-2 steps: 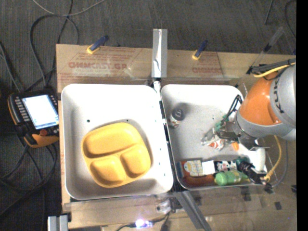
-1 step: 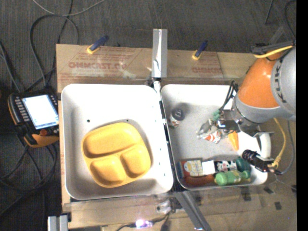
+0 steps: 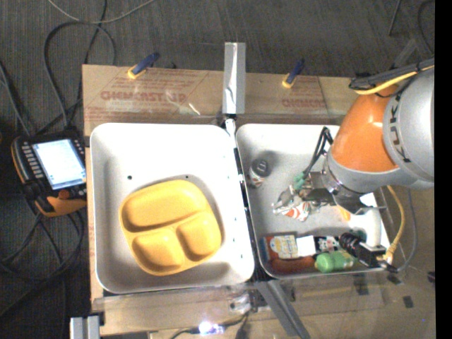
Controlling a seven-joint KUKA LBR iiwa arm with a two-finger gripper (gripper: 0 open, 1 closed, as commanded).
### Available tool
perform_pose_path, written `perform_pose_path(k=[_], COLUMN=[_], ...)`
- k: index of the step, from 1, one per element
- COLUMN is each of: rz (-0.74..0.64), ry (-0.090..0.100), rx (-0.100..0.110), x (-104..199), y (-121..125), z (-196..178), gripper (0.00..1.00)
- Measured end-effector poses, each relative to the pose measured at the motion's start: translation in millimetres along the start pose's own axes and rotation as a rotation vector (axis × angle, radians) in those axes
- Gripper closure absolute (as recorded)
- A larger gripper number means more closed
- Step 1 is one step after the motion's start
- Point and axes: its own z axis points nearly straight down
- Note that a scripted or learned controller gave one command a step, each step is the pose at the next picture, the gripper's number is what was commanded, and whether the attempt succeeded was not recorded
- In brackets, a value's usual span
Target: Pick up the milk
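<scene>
The milk (image 3: 291, 205) I take to be the small white carton with red and green print. It lies on its side near the middle of the right bin (image 3: 282, 147), on the bin floor rather than lifted. The claw (image 3: 306, 188) sits just at the carton's 2 o'clock, so close that it may be touching, but its opening is hidden under the wrist and I cannot tell whether it is wide, narrow or gripping. On this showing the reach looks made, while the grasp and the lift are both left to do.

A small grey cap (image 3: 261, 167) rests apart at the carton's 10 o'clock. At 6 o'clock, along the bin's near wall, lie a labelled bottle (image 3: 286, 245), a red thing (image 3: 291, 264) under it and a green thing (image 3: 333, 262) — near, but not against the carton. Nothing sits on top of it, so the way up seems clear.

The left bin (image 3: 113, 154) at 9 o'clock holds a yellow divided tray (image 3: 171, 224), well apart — no hindrance.
</scene>
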Motion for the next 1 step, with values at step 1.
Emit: perform_pose_path(k=[1], rz=[0.06], ry=[0.0], rx=[-0.001], x=[-11.3], y=[-4.6], z=[-35.4], gripper=[1.0])
